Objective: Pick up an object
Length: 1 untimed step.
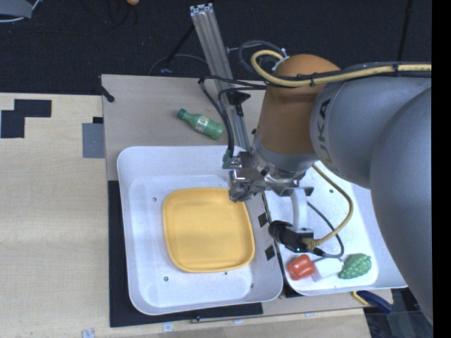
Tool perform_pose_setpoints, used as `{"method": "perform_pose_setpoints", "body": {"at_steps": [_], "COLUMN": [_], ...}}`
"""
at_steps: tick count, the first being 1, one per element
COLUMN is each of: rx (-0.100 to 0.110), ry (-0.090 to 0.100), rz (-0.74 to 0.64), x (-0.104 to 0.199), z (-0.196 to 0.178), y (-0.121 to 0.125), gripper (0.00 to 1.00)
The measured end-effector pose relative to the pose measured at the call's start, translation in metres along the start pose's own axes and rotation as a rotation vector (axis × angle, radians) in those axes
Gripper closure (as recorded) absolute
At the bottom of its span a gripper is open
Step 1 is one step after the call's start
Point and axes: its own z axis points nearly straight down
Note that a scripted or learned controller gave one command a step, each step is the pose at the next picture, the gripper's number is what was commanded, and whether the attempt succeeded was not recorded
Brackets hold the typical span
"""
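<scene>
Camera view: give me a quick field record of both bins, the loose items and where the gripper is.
left bin: holds a yellow plate, lying flat
right bin: red pepper and green grapes near its front edge, apart from each other
bench: green bottle lying on its side behind the bins
gripper: low over the plate's back right corner
grasp: nothing seen between the fingers; open or shut state unclear
</scene>
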Motion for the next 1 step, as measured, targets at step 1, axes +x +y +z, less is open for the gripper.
{"method": "perform_pose_setpoints", "body": {"at_steps": [1], "rx": [0.000], "ry": [0.000], "rz": [-0.001], "x": [0.0003], "z": [-0.0004], "y": [-0.0003], "gripper": [0.00]}}
